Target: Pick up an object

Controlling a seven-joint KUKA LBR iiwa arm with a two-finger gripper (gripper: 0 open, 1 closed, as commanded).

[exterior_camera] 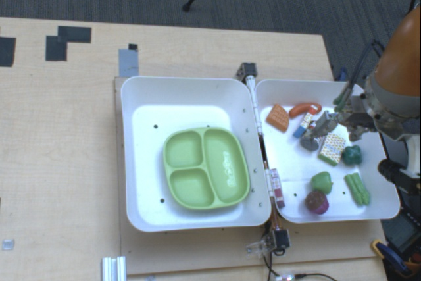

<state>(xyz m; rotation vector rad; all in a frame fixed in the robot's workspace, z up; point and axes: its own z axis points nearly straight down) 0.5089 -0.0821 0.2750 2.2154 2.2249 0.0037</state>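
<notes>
Reaching in from the right over the right bin [388,210], grey arm w/ orange band; gripper [320,130] low over bin centre. Finger spread: cannot tell, blurred against the clutter. Nothing visibly clamped.

Right bin contents:
- Orange wedge-shaped block [278,118], near far-left corner.
- Red curved toy [304,108], prob. a chili, just beside the wedge, near far edge.
- Small grey item [308,142] at bin centre, touching or directly under gripper tip; cannot tell which.
- Pale patterned block [333,148], just right of gripper, slightly tilted.
- Dark green round item [352,155], touching or just beside patterned block, toward right edge.
- Green pepper-like toy [321,181], toward near edge.
- Purple round toy [317,202], just nearer than the pepper, by near edge.
- Green ridged toy [358,188], near the near-right corner.

Left bin [141,102]: light green three-compartment plate [206,168], centred, slightly toward near-right. Compartments bare.

Bins side by side, touching along shared edge. Both on tan bench [59,154].
</notes>
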